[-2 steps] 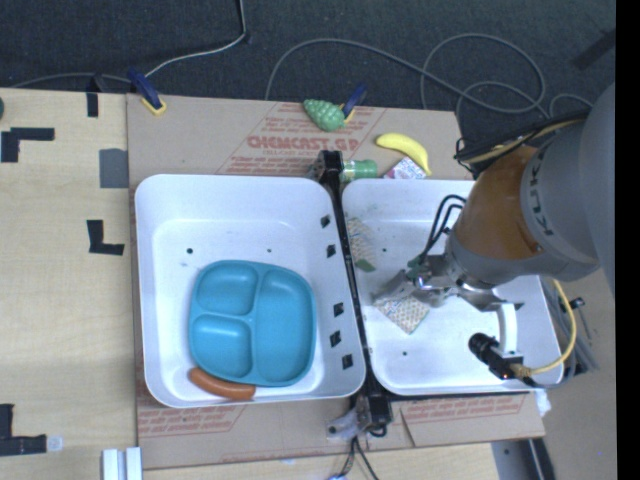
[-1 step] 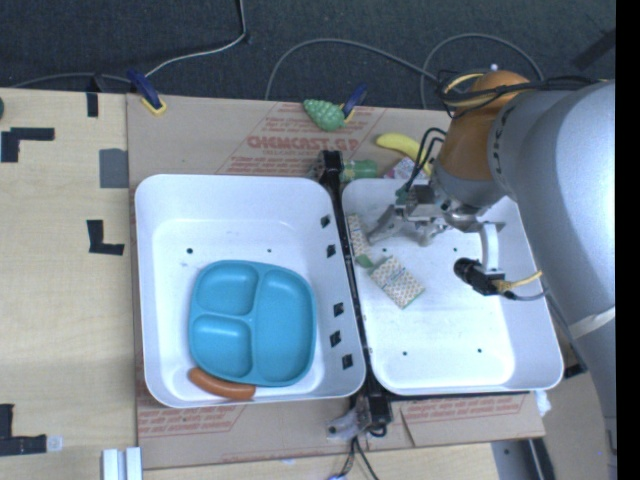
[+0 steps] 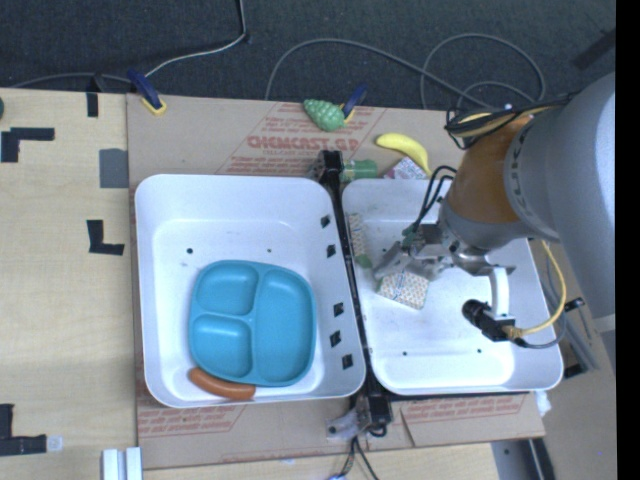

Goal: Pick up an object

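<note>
Two white bins side by side on the cardboard-covered bench. Left bin has a blue divided plate lying flat, and an orange sausage-shaped piece just beside the plate's near edge, against the bin's front wall.

My arm comes in from the right, orange band above the wrist, and hangs over the right bin. My claw is down low in that bin, toward its left side. Can't tell if it's spread or closed: the metal parts blur together at this angle.

Closest candidate object: a small speckled tan block, lying on the bin floor just below the claw in the picture. Touching or not, can't tell. Nothing visibly pinched between my tips, so I don't call it held.

A black fitting with a yellow cable sits on the wrist, over the bin's right half.

Outside the bins, on the cardboard behind them: yellow banana, green knobbly item, and a small green piece at the right bin's back-left corner. Blue clips hold the cardboard's far edge. Cables trail across the dark floor behind.
</note>
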You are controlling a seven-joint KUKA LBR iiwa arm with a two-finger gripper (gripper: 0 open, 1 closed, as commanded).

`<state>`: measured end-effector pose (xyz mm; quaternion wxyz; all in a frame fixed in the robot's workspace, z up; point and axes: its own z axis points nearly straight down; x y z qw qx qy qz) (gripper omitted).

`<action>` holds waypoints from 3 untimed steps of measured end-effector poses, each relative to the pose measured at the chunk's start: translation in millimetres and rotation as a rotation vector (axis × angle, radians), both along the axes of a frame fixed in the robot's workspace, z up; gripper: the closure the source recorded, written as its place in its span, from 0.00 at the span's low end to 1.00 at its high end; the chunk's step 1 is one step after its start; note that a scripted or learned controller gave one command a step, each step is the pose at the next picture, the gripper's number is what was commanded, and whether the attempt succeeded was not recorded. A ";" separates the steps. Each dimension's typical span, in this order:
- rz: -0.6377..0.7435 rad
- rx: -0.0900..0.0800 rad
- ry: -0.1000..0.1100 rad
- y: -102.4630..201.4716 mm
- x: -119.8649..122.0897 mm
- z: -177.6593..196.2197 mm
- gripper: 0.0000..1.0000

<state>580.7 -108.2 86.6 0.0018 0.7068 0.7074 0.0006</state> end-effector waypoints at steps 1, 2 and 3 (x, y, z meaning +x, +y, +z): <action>0.001 0.000 -0.004 -6.1 -17.7 0.4 0.00; 0.001 0.000 -0.003 -6.1 -17.7 9.7 1.00; 0.002 0.002 0.003 64.9 -29.1 98.1 1.00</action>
